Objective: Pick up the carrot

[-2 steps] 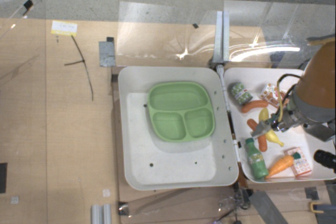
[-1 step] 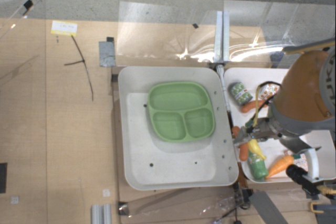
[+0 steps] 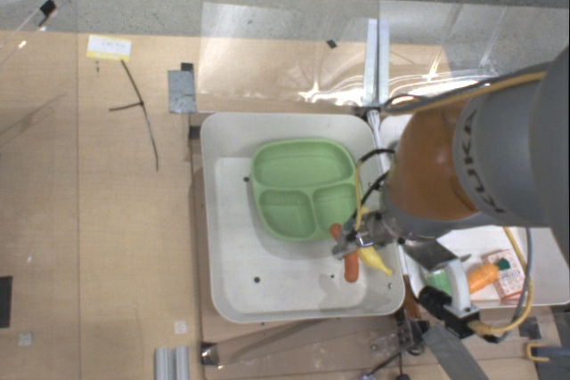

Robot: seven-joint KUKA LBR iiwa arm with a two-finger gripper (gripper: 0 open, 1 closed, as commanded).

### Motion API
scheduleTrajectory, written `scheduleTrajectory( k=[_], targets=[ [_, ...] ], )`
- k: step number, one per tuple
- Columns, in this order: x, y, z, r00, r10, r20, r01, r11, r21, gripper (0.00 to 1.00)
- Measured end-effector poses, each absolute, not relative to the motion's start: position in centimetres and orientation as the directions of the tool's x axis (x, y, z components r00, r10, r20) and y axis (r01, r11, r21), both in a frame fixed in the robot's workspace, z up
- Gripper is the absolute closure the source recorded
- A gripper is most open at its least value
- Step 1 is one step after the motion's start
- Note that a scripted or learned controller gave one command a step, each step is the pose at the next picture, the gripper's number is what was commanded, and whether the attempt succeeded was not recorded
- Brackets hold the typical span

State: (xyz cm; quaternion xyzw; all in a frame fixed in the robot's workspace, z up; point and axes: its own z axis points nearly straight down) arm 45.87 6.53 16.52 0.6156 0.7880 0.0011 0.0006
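Orange carrot [image 3: 352, 266] lies under the hand [image 3: 350, 243], beside the green plate [image 3: 298, 187]; finger state I cannot tell. Descent could clip the plate's rim.

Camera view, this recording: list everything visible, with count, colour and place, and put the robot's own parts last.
bins: 2, white, side by side; left bin, right bin mostly under the arm
divided plate: 1, green, three compartments, in the left bin
carrot: 1, orange, left bin, just off the plate's lower right edge, at the hand
yellow item: 1, beside the carrot; cannot tell what it is
small items: several, orange, green and white, in the right bin
bench: 1, light wood
arm: 1, grey with orange band, from the right
hand: 1, dark metal, over the carrot
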Motion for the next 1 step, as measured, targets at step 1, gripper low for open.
scheduleTrajectory(
  k=[1],
  targets=[
    [49.43,-3.80,27.56,0.030,1.000,0.000,1.000,-0.030,0.006,1.00]
  ],
)
